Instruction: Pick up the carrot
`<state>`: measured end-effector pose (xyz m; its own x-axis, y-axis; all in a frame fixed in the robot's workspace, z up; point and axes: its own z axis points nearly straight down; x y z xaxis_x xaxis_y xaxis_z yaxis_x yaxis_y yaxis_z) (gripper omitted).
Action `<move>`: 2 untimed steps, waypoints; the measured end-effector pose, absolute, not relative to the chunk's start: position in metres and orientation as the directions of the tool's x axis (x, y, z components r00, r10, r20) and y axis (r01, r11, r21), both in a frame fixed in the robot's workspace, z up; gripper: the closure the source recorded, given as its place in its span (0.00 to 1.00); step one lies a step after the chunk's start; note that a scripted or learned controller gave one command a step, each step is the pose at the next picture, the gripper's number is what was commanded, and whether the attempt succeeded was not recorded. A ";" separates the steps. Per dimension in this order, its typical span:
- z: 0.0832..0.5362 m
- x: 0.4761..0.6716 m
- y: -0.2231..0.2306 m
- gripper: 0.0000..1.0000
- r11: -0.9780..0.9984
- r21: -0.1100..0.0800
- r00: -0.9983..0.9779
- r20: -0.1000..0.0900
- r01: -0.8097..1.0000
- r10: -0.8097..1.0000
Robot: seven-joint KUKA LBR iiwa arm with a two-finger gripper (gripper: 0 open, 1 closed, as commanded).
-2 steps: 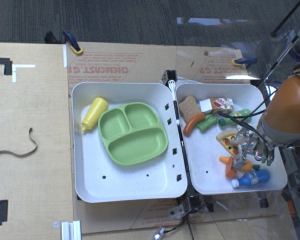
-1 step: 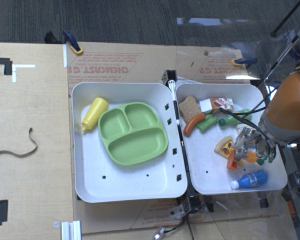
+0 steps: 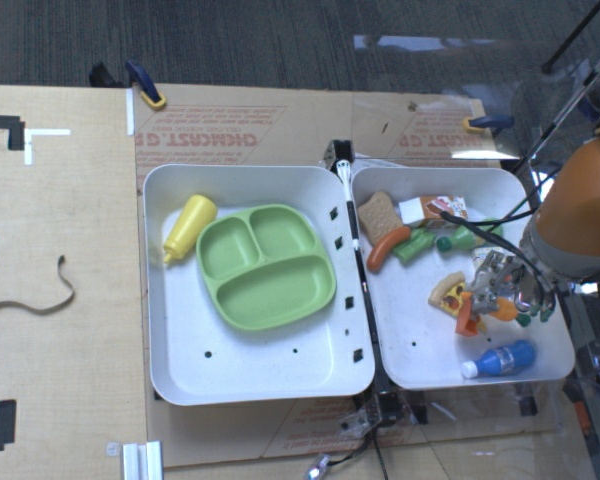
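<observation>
Blue bottle: smooth blue plastic bottle with a white cap (image 3: 500, 360) lies on its side by the near wall of the right-hand shallow white bin (image 3: 420, 363), nearest the camera.
Carrot: small orange carrot-shaped toy (image 3: 467, 318) rests tilted on the right bin's floor, just beside a wedge-shaped pizza-slice toy (image 3: 448, 294) and right at the tool's tips.
Tool: grey metal two-finger tool (image 3: 492, 290) sits low over the carrot; whether the fingers are spread or closed, and whether anything is between them, cannot be told.
Arm: rounded orange band of the arm (image 3: 580, 213) enters from the right, trailing dark cables.
Far corner of right bin: brown bread-slice toy (image 3: 377, 214), red-orange sausage-shaped toy (image 3: 388, 247), green pieces (image 3: 430, 242) and a white-and-red packet (image 3: 435, 209) lie crowded together.
Left bin: matte green three-compartment plastic plate (image 3: 267, 265) lies flat in the left-hand white bin (image 3: 250, 368); a glossy yellow mustard-type bottle (image 3: 188, 227) lies touching the plate's far-left edge.
Open room: bare white floor shows along the near-left part of the right bin and around the plate's near side.
Table: pale wooden table (image 3: 60, 368) with brown cardboard (image 3: 240, 133) under the bins.
</observation>
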<state>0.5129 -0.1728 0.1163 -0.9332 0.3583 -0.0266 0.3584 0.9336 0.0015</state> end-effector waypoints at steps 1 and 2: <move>0.126 0.514 -0.173 1.00 0.935 0.002 -0.934 -0.030 0.356 0.356; 0.135 0.516 -0.173 1.00 0.935 0.001 -0.935 -0.034 0.354 0.353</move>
<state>0.5159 -0.1731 0.1350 -0.9348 0.3535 -0.0343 0.3536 0.9354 0.0014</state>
